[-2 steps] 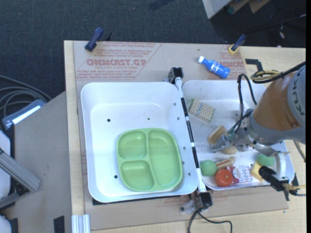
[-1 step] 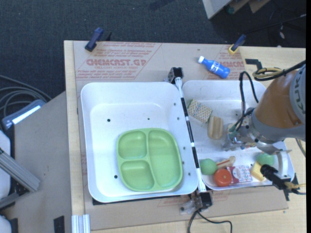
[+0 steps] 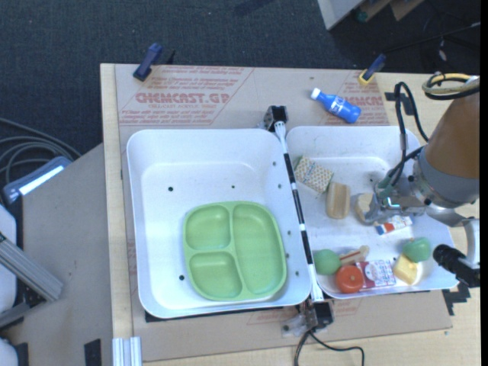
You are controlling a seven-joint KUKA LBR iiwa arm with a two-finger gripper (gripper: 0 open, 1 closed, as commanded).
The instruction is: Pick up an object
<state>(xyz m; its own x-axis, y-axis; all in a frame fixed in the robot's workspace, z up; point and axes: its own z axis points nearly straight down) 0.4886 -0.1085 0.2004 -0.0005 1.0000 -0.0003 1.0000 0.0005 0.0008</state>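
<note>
My gripper hangs low over the middle of the right bin, with the grey arm and its orange band coming in from the right. Just to its left lie a small tan piece and a tan block. A white and red tube lies just below the gripper. Further up sits a patterned block. Along the bin's near side are a green ball, a red tomato, a red and white packet, a yellow piece and a green piece.
The left bin holds a green divided plate. A blue bottle lies on the bench behind the right bin. Clamps sit at the bench's far corners, and black cables run by the arm at the right.
</note>
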